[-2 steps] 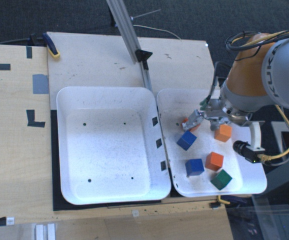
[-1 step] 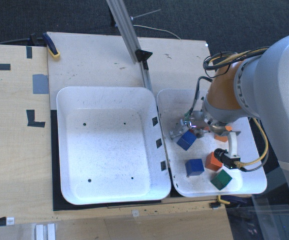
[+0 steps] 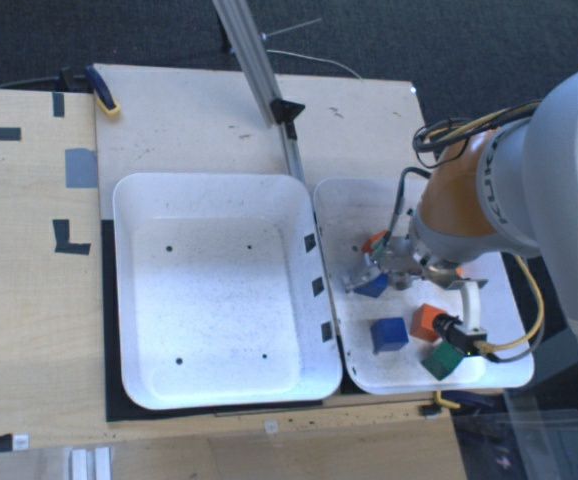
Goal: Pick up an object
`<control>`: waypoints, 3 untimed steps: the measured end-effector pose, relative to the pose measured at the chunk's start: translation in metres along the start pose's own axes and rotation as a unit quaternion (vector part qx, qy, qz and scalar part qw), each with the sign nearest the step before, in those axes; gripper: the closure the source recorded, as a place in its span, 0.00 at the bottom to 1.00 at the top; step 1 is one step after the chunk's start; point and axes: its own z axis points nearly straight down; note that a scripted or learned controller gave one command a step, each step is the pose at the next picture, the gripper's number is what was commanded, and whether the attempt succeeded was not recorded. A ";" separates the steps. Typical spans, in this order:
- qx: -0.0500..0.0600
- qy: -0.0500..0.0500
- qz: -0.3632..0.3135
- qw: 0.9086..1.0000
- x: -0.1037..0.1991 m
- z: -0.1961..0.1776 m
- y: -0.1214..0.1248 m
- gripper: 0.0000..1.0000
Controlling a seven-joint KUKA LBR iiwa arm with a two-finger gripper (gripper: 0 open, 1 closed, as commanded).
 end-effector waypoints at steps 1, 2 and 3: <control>0.000 0.001 -0.001 1.000 0.001 -0.009 0.000 1.00; 0.002 0.002 -0.001 1.000 0.002 -0.018 0.000 1.00; -0.004 0.002 -0.004 1.000 0.086 -0.104 -0.005 1.00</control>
